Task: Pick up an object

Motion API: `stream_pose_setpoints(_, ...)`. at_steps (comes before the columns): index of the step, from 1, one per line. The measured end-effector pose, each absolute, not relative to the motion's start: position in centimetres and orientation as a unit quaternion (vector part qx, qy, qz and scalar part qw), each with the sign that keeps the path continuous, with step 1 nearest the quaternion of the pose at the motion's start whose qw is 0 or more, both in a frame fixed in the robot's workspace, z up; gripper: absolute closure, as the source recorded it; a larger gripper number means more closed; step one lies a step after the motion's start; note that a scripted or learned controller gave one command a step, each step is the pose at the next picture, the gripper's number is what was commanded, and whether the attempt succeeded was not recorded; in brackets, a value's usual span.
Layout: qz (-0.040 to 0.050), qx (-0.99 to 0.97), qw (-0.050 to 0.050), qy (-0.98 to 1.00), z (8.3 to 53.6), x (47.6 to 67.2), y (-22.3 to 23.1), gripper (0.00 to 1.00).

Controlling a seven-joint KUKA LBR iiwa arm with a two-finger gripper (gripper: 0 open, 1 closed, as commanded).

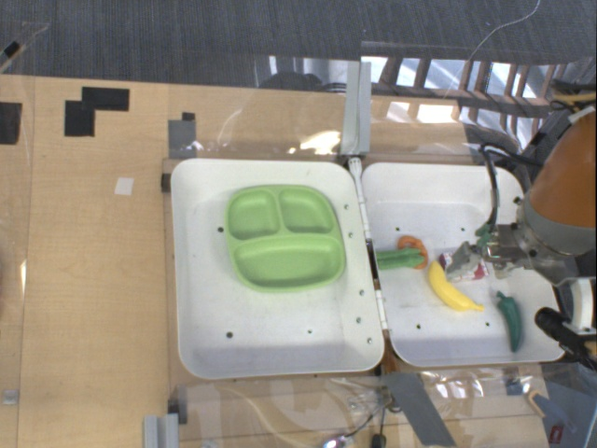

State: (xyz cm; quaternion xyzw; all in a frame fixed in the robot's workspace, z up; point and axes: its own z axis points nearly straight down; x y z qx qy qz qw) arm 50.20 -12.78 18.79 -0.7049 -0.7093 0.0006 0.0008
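The right bin (438, 194) holds a yellow banana (452, 289), a dark green chili pepper (510, 320) near its right front corner, and a green-stemmed toy with an orange end (403, 256) by the left wall. My gripper (474, 256) hangs low over the right bin, just above the banana's upper end and to its right. A small red and white thing (480, 272) shows right under the gripper. I cannot make out anything held in the gripper. The arm's orange band (569, 180) is at the right edge.
The left bin (201, 325) holds a light green divided plate (283, 236). A raised divider (366, 250) separates the two bins. A black cable (492, 194) hangs along the arm over the right bin's back right part.
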Motion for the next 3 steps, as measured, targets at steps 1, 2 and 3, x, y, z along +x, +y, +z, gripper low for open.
stream_pose_setpoints(1,-0.0039,-0.693,-0.005,-0.721,9.0,52.5,-11.7,0.0)
stream_pose_setpoints(2,-0.0069,-0.691,-0.004,-0.722,9.9,52.9,-11.3,1.0)
stream_pose_setpoints(3,-0.0001,-0.674,-0.001,-0.739,25.3,53.8,-7.7,1.0)
